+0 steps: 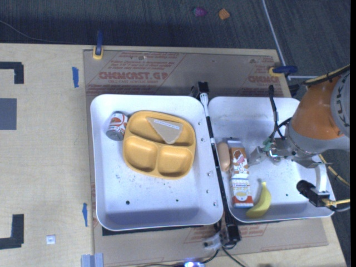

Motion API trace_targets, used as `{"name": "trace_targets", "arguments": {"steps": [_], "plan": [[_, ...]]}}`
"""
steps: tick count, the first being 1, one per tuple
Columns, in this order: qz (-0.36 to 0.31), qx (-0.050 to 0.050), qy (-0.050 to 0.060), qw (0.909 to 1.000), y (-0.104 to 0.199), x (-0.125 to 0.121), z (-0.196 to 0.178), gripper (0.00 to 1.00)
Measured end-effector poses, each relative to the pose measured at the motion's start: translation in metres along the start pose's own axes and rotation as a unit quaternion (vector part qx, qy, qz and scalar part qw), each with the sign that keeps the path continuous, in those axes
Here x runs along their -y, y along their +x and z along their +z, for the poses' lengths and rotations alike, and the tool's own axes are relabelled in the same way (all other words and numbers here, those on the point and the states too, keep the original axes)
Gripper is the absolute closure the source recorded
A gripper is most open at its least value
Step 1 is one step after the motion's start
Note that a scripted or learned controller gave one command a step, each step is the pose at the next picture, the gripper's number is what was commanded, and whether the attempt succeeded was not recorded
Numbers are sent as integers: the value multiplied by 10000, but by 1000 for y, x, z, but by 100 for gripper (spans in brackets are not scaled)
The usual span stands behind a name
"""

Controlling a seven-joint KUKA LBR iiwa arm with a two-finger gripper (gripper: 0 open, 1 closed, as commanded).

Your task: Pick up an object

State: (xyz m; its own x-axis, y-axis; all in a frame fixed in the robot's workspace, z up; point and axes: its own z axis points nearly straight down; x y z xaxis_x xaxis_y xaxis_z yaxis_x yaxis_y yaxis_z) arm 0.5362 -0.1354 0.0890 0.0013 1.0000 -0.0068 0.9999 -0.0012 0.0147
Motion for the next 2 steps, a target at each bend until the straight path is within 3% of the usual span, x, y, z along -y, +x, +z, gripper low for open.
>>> {"name": "trace_targets", "arguments": {"steps": [1, 2], "plan": [[6, 6, -9, 10000, 35, 53, -1, 0], [25, 56, -61, 10000, 31, 51, -13, 100]]}}
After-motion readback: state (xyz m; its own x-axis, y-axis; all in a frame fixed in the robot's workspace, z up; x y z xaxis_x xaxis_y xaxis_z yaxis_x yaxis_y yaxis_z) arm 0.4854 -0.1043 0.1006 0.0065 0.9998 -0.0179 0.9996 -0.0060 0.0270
